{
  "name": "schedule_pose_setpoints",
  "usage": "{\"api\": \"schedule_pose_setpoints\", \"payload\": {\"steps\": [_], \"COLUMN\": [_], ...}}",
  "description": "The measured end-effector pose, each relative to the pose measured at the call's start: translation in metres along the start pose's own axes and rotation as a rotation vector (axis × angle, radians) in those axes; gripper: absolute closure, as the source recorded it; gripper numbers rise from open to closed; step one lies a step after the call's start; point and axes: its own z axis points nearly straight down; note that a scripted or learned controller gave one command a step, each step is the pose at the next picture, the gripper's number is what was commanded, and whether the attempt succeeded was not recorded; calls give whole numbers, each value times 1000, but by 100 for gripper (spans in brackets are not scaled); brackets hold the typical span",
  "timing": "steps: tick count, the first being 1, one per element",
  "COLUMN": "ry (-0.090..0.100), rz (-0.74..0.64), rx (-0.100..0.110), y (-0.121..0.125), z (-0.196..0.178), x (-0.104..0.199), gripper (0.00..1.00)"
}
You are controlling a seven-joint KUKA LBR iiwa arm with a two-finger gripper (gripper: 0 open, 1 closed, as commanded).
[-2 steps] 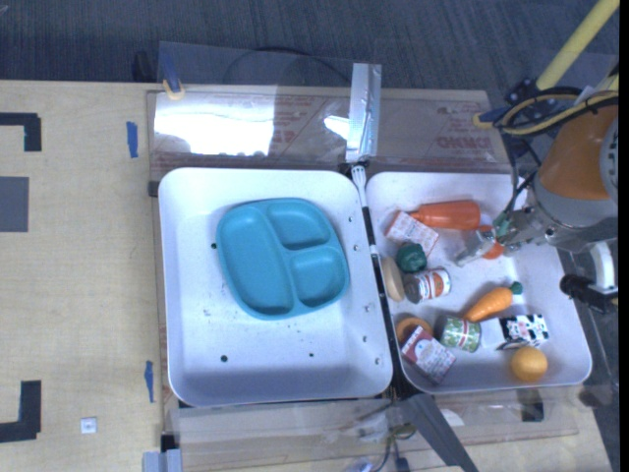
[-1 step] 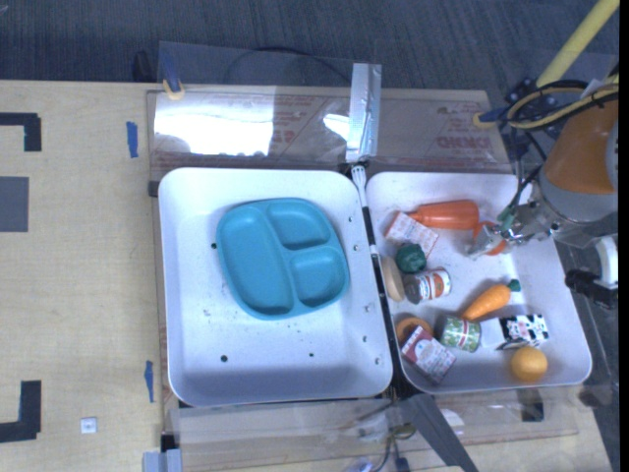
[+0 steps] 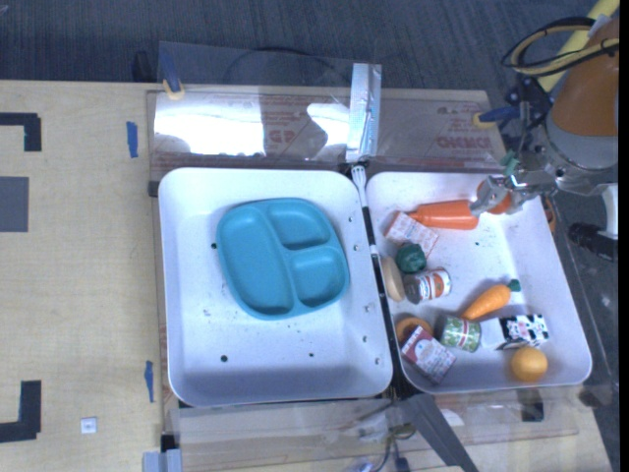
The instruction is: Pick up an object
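I see the bench (image 3: 69, 264) with two white bins side by side. The left bin (image 3: 187, 352) carries a blue divided plate (image 3: 282, 256) near its middle. The right bin (image 3: 565, 313) carries many small things.

My arm (image 3: 590, 106) comes in over the far right corner of the right bin. The gripper (image 3: 496, 193) is low at the far edge of this bin, just at the right end of the long orange carrot (image 3: 442, 214). The fingers are too small and blurred for me, so I cannot tell whether they are open, closed or gripping the carrot.

This long carrot lies flat along the far edge, pointing to the left. I judge it as a plastic toy: light, stiff and smooth, so it can slip or roll away. I would take it across the middle of its body, where it is thick, not at the narrow end.

Smaller things follow. A white packet (image 3: 405, 228) touches the carrot at its left end. Toward the left edge are a dark green lid (image 3: 411, 259) and a small jar (image 3: 430, 284). A short carrot (image 3: 486, 301) lies near the middle, with a green can (image 3: 458, 333) just beside it. In the near right corner are a black and white carton (image 3: 523, 329) and a small orange ball (image 3: 529, 364).
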Motion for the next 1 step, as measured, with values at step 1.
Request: {"api": "schedule_pose_setpoints", "payload": {"steps": [1], "ry": [2], "rz": [1], "rx": [7], "y": [-2], "z": [4], "x": [0], "gripper": [0]}}
